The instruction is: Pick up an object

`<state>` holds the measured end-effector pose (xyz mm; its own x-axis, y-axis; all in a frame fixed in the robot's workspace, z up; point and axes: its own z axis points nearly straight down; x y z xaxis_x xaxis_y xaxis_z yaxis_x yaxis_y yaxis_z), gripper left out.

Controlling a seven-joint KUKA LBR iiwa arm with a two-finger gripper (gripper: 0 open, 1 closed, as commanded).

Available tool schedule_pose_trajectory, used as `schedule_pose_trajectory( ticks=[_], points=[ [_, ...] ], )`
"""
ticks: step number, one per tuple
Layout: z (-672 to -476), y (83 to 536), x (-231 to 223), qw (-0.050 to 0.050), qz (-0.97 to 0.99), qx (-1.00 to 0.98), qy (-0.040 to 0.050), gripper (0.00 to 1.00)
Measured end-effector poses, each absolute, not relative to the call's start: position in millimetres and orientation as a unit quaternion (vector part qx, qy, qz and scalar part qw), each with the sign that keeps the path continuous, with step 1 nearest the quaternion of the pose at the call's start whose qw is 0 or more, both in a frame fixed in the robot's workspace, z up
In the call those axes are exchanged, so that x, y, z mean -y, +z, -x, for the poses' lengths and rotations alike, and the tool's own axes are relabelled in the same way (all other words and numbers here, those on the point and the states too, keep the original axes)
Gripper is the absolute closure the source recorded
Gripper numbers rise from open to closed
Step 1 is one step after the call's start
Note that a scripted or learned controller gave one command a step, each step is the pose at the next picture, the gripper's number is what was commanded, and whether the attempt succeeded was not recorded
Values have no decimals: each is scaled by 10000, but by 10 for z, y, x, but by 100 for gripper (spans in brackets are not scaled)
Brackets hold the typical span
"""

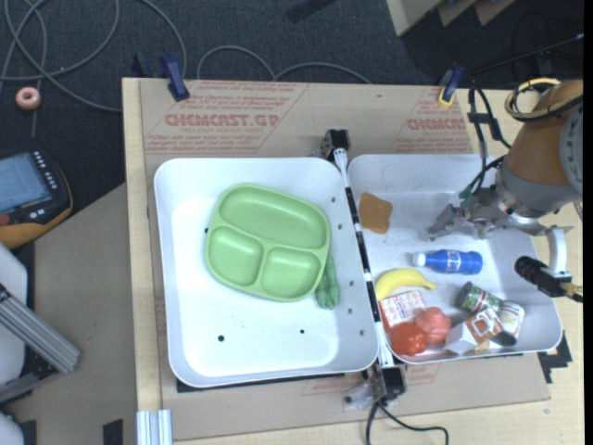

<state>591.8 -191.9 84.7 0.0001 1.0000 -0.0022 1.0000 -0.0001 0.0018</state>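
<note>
Single arm poised over the right white bin [408, 170], before any pick.

Largest first: the green three-compartment plastic tray [267, 241] fills the left white bin [185, 276]. In the right bin, the end effector [460, 216] hovers near the far edge, fingers spread and empty; the blue plastic bottle [449, 261] lies just nearer the tabletop's front edge, its long axis running left to right.

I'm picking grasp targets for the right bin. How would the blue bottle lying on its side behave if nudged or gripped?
The blue bottle lies on its side on the right bin floor, so a sideways nudge would probably roll it. Its round, smooth-looking body may slip between fingers. It looks small, so likely light.
</note>
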Motion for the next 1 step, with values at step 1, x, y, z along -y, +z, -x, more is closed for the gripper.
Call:
schedule_pose_trajectory(
  ticks=[1],
  points=[
    [-5114, 844, 1541, -3, -7072, -7070, -1, 0]
  ],
)
